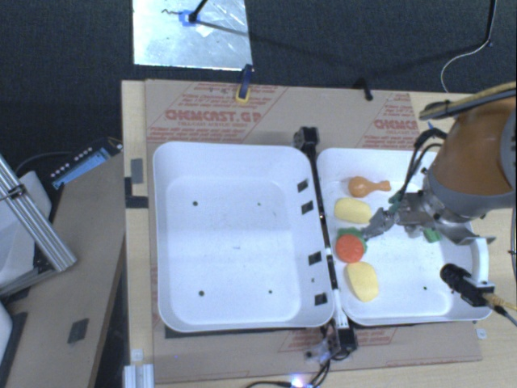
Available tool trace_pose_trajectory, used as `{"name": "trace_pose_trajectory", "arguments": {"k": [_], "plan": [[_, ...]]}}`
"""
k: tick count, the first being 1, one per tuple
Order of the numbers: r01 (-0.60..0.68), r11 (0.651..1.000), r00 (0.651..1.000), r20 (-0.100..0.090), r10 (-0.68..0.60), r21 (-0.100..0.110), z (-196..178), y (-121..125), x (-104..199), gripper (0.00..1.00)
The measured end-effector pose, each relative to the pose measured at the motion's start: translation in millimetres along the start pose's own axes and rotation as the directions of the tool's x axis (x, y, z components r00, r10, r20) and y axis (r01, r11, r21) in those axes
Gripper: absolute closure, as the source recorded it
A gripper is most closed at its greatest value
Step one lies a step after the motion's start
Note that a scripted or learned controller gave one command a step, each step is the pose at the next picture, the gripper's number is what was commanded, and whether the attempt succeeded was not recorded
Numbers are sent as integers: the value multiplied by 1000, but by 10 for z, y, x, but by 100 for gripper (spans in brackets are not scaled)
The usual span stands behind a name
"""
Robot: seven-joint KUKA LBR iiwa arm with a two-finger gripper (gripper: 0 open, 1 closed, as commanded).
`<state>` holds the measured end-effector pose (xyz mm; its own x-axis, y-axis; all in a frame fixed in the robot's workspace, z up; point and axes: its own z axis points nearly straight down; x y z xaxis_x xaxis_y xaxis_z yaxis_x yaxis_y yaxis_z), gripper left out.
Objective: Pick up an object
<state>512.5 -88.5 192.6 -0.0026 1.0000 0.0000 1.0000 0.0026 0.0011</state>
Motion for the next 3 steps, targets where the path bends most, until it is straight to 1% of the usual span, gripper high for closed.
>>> {"name": "trace_pose_trajectory", "arguments": {"k": [1, 2, 3], "plan": [[-5, 1000, 1000, -2, 5, 3, 1118, -273, -133, 0], [-2, 1000, 1000, 0, 2, -2, 979, -250, -132, 100], [10, 1000, 1000, -2, -10, -14, 22, 384, 517, 100]]}}
